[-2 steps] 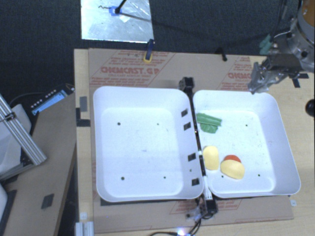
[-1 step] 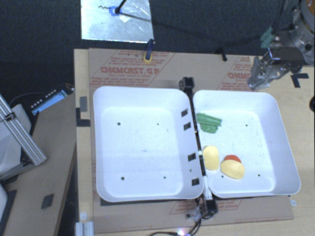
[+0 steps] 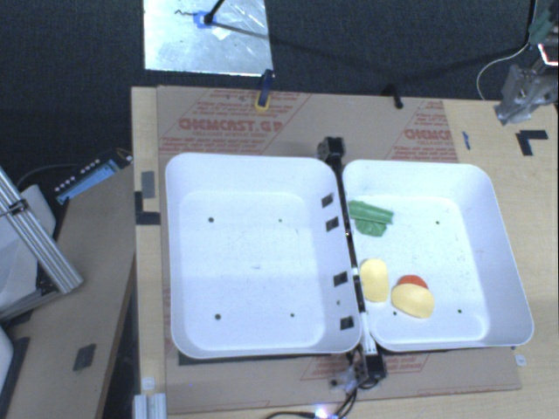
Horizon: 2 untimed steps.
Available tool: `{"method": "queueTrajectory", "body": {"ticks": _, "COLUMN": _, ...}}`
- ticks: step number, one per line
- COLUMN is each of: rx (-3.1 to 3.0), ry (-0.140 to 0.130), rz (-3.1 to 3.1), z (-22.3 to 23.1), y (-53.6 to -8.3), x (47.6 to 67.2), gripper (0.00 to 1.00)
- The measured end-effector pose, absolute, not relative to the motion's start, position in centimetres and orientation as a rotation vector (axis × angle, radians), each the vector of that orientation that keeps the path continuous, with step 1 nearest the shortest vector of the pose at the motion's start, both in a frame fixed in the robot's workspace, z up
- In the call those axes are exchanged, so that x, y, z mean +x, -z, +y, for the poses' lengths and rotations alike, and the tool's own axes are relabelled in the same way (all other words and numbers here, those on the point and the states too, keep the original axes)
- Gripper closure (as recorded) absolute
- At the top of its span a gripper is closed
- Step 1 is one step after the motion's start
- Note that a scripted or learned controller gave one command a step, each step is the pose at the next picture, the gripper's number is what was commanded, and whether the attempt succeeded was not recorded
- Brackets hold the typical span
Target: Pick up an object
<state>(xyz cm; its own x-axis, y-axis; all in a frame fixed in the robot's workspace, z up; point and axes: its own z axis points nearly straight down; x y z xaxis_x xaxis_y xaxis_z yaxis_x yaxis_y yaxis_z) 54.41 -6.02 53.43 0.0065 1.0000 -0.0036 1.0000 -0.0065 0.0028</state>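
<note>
Bench (image 3: 489,133) under two white bins (image 3: 253,260)

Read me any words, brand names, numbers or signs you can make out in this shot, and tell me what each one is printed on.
"CHEMCAST GP": red print, upside down, on the brown board beyond the left bin.
The same red print beyond the right bin: too blurred to read surely.
Red marks on the board's near edge: too small to read.
The yellow, red and green objects show no text.
</note>
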Motion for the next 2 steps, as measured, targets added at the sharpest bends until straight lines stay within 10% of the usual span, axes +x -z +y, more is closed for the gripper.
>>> {"method": "queueTrajectory", "body": {"ticks": 1, "rx": 2.229, "ry": 0.005, "rz": 2.213, "z": -15.1, "y": -48.6, "x": 56.8, "gripper": 1.00}}
{"method": "queueTrajectory", "body": {"ticks": 2, "rx": 2.213, "ry": -0.006, "rz": 2.223, "z": -13.9, "y": -52.5, "x": 54.3, "gripper": 1.00}}
